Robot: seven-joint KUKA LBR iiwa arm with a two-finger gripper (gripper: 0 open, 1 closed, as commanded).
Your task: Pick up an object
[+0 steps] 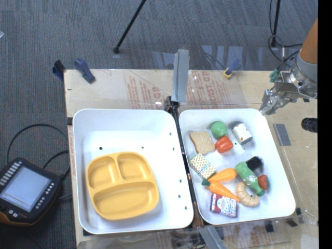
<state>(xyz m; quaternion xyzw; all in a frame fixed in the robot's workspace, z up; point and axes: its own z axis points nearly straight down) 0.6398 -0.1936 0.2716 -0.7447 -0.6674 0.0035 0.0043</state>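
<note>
Camera view shows a small, hard, light toy carrot [224, 175] in the right bin [277, 154], easiest to pinch across its middle, while the gripper [272, 104] hangs beside the bin's corner.

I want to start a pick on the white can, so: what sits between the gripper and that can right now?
Nothing visible blocks it. The gripper hovers just outside the right bin's far-right corner, and the white can sits close inside that corner with bare bin floor between. The green piece and red piece lie on its far side.
</note>
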